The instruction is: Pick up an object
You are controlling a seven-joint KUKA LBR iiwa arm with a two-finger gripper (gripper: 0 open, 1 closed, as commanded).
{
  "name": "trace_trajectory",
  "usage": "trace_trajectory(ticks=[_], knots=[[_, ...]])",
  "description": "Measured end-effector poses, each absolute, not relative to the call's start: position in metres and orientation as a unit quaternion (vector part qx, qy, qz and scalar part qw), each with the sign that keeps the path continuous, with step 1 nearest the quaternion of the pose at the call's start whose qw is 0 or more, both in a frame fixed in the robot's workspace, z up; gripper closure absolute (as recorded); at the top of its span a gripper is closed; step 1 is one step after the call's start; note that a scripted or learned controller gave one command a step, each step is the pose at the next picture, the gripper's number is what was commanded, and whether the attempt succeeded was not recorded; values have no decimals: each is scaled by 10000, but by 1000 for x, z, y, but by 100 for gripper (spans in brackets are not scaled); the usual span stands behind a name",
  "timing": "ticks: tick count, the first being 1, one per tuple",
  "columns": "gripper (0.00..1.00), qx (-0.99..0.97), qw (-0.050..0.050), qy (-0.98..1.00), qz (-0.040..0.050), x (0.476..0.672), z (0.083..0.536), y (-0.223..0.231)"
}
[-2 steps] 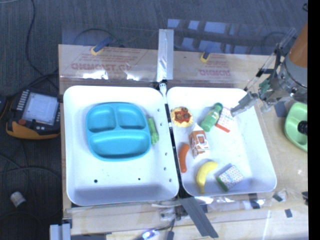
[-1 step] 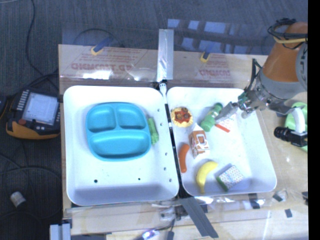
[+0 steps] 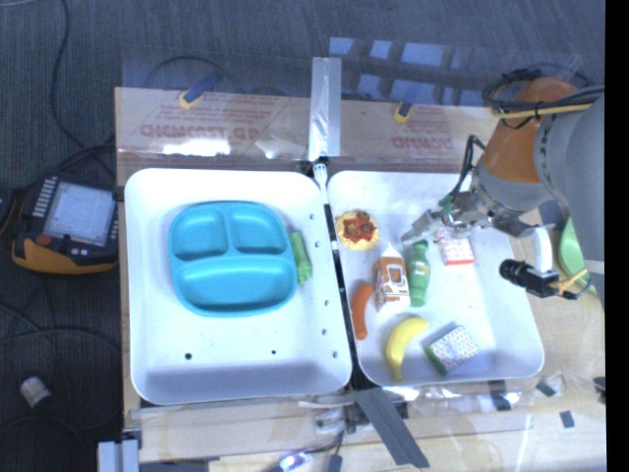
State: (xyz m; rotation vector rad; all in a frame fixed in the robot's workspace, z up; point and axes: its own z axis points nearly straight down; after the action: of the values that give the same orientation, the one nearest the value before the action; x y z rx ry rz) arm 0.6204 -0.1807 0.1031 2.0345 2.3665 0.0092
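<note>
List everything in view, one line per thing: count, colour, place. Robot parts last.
bins: 2, white, side by side on the bench
divided plate: 1, blue, left bin
green item: 1, green, left bin, by plate's right edge
mini pizza: 1, yellow and red, right bin, upper left
carton: 1, white and orange, right bin, middle
bottle: 1, green, beside carton
sausage: 1, orange, right bin, left edge
banana: 1, yellow, right bin, front
patterned box: 1, green and white, beside banana
small packet: 1, white and red, below gripper
handheld controller: 1, black and orange, floor, left
arm: 1, grey and orange, from right
gripper: 1, over right bin
</note>
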Motion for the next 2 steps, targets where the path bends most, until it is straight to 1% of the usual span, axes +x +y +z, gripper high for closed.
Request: trace_trajectory(ticks=[1, 2], knots=[[0, 7504, 154, 6608, 61, 615, 98, -150], [100, 7502, 173, 6610, 48, 615, 109, -151]])
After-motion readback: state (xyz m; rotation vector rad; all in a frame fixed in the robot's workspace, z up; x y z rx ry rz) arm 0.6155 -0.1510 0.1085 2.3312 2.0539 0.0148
